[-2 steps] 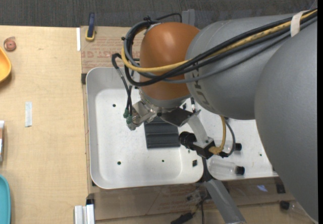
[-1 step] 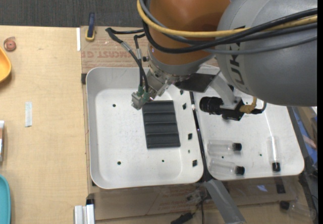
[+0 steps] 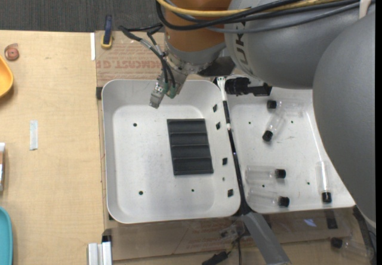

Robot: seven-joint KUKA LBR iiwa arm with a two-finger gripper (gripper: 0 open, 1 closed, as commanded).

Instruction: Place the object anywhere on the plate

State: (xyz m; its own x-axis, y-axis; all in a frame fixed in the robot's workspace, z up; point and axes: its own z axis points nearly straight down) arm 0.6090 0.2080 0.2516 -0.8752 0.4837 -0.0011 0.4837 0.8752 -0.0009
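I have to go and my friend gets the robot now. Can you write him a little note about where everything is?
Gripper: hovering over the top edge of the left bin; whether it grips anything is unclear.
Black ridged plate: flat in the middle of the left bin, nothing on it.
Clear tubes with black caps: scattered in the right bin.
Done: nothing on the plate yet.
Left: put one object onto the plate.
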